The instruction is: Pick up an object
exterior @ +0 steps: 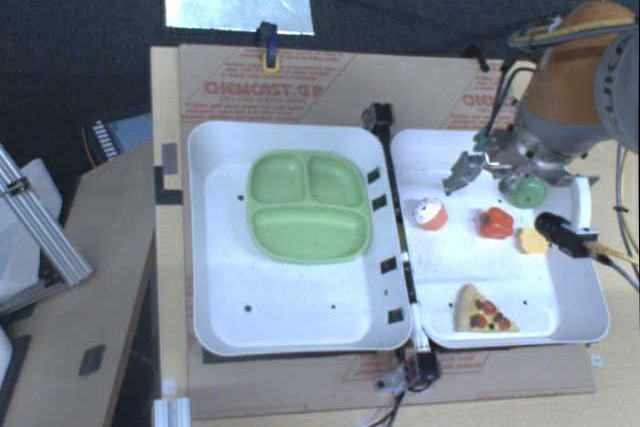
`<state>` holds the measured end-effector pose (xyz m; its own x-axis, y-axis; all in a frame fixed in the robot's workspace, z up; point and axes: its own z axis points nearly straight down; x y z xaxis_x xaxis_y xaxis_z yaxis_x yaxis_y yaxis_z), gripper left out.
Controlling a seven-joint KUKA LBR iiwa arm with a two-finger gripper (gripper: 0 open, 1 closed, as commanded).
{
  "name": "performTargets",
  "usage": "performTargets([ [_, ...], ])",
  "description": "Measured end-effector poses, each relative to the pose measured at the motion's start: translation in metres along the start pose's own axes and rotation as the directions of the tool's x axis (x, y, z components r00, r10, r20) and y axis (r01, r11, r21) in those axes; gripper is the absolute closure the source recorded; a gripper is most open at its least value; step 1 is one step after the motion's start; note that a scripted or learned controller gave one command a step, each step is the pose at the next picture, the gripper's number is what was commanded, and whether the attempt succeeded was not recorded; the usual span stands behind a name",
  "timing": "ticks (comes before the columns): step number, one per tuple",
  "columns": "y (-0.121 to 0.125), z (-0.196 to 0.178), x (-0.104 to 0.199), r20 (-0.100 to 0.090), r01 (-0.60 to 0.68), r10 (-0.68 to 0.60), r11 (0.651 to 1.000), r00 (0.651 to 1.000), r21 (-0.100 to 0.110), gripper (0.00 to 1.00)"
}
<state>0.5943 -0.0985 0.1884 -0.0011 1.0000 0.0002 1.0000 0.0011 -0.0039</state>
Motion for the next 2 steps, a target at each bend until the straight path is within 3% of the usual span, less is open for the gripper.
performTargets([
  [2,0.010,0.101,0.004,0.000,0.001,-0.001,1.000,1.000,-0.003,0.00],
])
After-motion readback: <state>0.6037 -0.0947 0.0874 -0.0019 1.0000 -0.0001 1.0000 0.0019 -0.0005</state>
